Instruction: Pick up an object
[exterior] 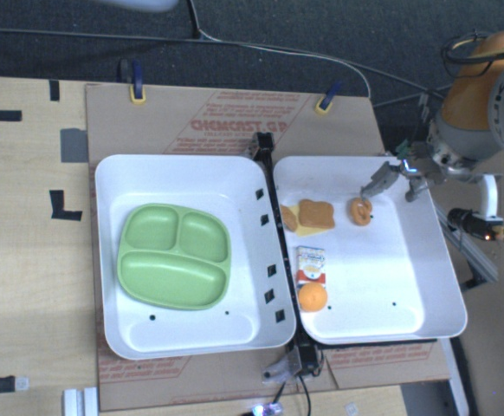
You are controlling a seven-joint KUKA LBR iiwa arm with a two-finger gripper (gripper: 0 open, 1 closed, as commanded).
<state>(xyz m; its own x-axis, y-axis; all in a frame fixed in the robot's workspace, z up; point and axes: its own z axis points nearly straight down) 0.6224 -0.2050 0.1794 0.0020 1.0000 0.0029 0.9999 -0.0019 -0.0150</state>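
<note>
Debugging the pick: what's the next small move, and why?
Probably lower the tool a little toward the small orange-brown piece. The open fingers sit just up and right of it in the right bin, with nothing between them.

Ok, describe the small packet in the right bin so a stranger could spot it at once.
Start at the right white bin, the one without the green tray. Near its left wall, the packet lies between the toast slice above and the orange ball below. It is the only flat, white, printed rectangle with red at its lower end.
</note>
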